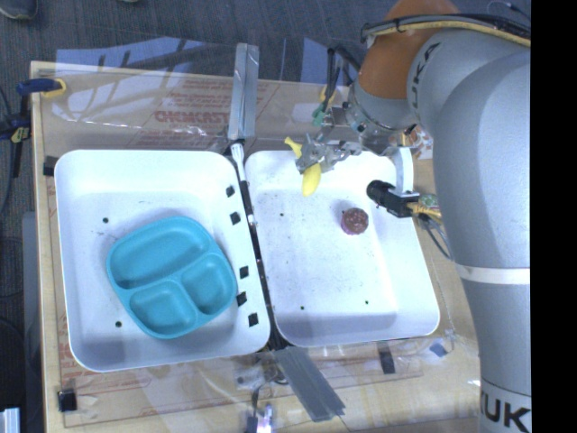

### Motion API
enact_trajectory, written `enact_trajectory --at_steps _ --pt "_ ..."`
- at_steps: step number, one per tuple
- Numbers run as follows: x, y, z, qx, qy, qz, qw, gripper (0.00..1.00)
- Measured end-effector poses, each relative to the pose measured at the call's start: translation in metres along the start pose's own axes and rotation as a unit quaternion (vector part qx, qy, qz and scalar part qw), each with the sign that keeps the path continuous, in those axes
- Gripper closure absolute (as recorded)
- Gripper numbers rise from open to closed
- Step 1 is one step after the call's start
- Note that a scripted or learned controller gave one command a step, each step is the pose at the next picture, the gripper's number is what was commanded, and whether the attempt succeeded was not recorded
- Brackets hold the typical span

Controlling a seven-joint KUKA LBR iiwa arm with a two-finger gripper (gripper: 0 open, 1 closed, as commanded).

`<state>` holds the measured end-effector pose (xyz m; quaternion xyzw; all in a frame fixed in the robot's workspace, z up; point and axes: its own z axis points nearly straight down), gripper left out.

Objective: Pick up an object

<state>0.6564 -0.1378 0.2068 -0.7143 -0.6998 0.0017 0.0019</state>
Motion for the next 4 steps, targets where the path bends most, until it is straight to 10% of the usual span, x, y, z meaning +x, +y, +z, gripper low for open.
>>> enact_trajectory --at_steps 1,2,3,4 --pt "0.000 0.000 0.000 0.000 0.000 0.000 1.0000 0.00" --pt "-0.013 -0.030 0.116 0.000 0.000 -0.004 1.0000 0.00" --pt "-0.013 -0.030 0.107 0.001 0.000 -0.006 1.0000 1.00" --pt "0.066 -0.011 -0.029 -0.002 0.000 -0.024 0.9997 1.00"
